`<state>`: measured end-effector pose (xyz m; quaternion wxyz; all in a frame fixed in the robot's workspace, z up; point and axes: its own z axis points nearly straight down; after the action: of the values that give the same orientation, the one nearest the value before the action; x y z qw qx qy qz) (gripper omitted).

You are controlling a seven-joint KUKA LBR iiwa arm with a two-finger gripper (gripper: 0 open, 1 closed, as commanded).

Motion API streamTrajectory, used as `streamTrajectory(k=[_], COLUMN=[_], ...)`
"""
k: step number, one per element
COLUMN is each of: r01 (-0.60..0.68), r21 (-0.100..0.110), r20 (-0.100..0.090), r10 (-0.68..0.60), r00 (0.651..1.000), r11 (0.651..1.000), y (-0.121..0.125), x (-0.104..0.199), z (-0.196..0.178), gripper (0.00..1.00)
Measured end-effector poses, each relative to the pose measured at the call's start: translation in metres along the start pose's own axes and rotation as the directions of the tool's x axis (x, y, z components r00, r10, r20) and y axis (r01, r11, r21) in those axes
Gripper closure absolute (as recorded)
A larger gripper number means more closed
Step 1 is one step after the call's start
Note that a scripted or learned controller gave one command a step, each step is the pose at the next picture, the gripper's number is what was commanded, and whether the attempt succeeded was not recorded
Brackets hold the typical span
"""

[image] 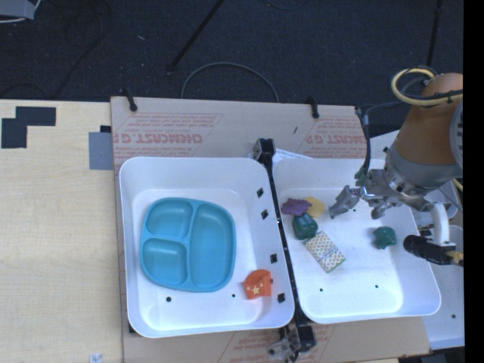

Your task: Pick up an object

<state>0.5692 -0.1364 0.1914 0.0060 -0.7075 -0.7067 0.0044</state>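
While hovering mid-right over the right bin [423, 301], hand [361, 201]: apparently spread open, nothing gripped | teal lump [384, 237] nearby | patterned box [325, 250] lower centre.

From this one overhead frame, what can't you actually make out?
- Gripper: small and blurred; whether it holds anything can't be judged.
- Yellow object: partly covered by the purple toy, shape unclear.
- Patterned box: print too small to read.
- Arm: cut off by the right edge.

Side by side on the bench: left white plastic bin [144, 184] holding a divided tray [187, 243] (small block [258, 284] beside it), right white bin [378, 297] holding clustered toys [306, 219].
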Motion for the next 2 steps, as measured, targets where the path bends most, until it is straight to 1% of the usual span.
streamTrajectory(k=[1,2], r01=[0.002,0.001], r21=[-0.013,-0.006], r20=[0.002,0.0], r10=[-0.002,-0.001], r00=[1.0,1.0], r11=[1.0,1.0], y=[0.003,0.002], x=[0.0,0.01], z=[-0.007,0.047], gripper=[0.0,0.0])
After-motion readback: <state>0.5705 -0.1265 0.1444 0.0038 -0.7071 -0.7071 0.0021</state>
